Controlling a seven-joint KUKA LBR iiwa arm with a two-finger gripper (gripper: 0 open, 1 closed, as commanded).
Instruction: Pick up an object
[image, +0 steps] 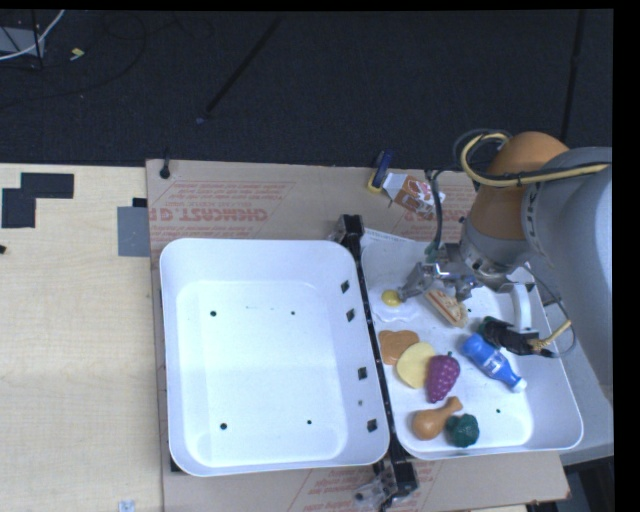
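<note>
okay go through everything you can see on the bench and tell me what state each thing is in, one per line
Gripper: down in the right bin, fingers around a tan wedge-shaped piece.
Tan wedge piece: lying tilted, between the fingers.
Blue bottle: lying on its side.
Purple grapes: resting against the yellow piece.
Green item: touching the orange pear shape.
Left bin: upright, flat.

We look down from a single fixed camera set above the bench (80, 330), tilted at a slant so the dark floor fills the top of our view. Both white bins lie below us, the left bin (260, 355) central, the right bin (560, 400) toward our right, where the arm (560, 205) enters. We stand moderately far back.
</note>
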